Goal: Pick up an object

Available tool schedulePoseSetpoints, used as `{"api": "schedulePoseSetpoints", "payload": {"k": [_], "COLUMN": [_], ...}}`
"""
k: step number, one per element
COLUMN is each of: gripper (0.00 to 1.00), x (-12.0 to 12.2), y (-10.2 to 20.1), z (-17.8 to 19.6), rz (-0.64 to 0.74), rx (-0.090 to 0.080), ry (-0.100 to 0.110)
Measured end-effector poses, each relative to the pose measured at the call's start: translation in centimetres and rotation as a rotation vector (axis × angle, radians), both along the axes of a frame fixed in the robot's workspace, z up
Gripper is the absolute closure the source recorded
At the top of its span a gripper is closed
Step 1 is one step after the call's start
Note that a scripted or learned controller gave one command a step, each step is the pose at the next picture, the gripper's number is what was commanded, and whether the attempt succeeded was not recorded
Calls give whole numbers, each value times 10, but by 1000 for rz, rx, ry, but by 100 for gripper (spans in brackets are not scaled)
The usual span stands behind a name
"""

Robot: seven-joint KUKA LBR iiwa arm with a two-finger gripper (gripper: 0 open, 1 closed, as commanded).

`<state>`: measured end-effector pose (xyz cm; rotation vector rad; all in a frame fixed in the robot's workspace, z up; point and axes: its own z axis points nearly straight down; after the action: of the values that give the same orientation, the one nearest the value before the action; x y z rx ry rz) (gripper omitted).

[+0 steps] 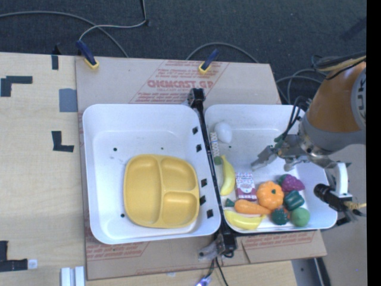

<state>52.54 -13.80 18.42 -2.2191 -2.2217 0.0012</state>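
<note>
My gripper (269, 155) hangs over the middle of the right bin (256, 117), open, with nothing between its fingers. Just below it lies a heap of toy food: a small red and white carton (244, 185), an orange pumpkin (270, 194), purple grapes (292, 183), a carrot (251, 207), a dark green pepper (293, 200) and a green ball (300, 217). One banana (227, 174) lies along the bin's left wall and a second banana (243, 220) at its front. A white rounded object (223, 131) sits at the back left corner.
The left bin (104, 130) holds a yellow divided plate (161, 190). A black divider (205, 154) runs between the two bins. Cables (137, 16) trail across the dark floor behind the bench, and clamps (88, 53) pin the cardboard underlay.
</note>
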Motion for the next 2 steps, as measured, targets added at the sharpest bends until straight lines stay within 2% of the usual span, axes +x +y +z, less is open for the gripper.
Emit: {"api": "schedulePoseSetpoints", "payload": {"k": [1,2], "gripper": [0,0], "x": [-14,19], "y": [-23,29], "z": [-51,-90], "rz": [-1,-4], "rx": [0,-8], "ry": [2,-3]}}
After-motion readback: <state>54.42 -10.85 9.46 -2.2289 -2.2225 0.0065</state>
